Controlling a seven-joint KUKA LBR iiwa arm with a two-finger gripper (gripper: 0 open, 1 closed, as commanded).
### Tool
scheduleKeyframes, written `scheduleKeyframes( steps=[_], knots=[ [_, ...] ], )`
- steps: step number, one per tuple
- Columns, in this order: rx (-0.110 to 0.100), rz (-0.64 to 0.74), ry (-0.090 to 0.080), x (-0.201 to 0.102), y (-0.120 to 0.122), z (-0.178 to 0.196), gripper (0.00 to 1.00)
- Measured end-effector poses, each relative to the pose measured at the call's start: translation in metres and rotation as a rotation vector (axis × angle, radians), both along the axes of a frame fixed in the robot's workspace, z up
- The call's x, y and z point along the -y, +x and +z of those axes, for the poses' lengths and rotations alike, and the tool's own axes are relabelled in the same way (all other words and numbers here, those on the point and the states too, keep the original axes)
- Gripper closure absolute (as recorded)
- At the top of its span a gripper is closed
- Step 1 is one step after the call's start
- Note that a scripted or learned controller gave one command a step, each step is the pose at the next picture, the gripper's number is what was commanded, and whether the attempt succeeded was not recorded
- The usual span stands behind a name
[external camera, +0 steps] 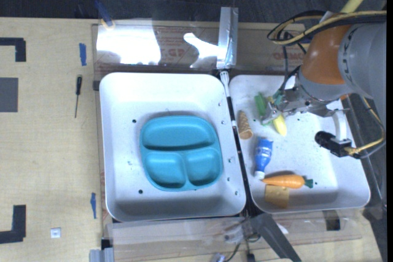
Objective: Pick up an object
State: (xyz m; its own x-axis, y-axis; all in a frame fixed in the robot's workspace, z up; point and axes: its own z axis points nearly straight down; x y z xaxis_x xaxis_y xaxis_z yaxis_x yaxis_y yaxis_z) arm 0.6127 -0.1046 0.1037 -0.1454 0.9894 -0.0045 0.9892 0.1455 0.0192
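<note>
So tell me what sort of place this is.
Probably a robotics lab's pick-and-place test bench. A cabled robot arm reaches over two white bins, one holding a blue divided tray, the other toy items like a carrot and a small bottle.

Grey arm (362, 58) reaches in — pincer (277, 108) lowered, wrist bent.

Two white bins side by side: left bin (116, 132), right bin (350, 184). One blue divided tray (180, 150) in left bin, three compartments. Right bin tally: one green item (263, 104) far side, one yellow item (279, 126) just beside it, one tan cork-like cylinder (245, 124) near left wall, one blue-and-white tube (263, 156) mid-bin, one orange carrot (284, 180) near side, one brown block (277, 194) touching carrot. Six loose objects right, one tray left.
</note>
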Motion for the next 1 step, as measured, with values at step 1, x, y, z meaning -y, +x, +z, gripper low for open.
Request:
scheduleKeyframes(
  steps=[1],
  knots=[
    [-0.013, -0.046, 0.0, 0.0382, 0.0196, 0.0707, 1.0]
  ],
)
